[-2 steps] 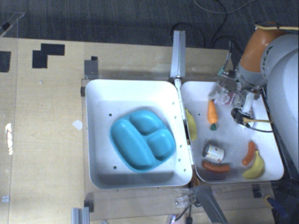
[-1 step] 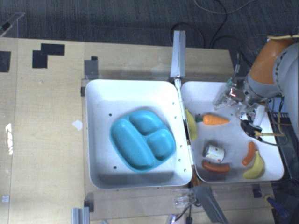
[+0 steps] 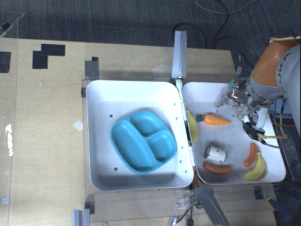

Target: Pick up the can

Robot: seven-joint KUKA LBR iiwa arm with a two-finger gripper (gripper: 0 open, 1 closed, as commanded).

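While the can (image 3: 215,153) lies on its side well below and left of the gripper (image 3: 233,98), a sausage (image 3: 217,168) sits just beneath it and a carrot (image 3: 217,120) between them; gripper state cannot be told.

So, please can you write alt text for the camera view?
The gripper hovers over the right bin's far edge, apart from the can lying near a carrot, sausages and bananas. The left bin holds a blue divided tray.
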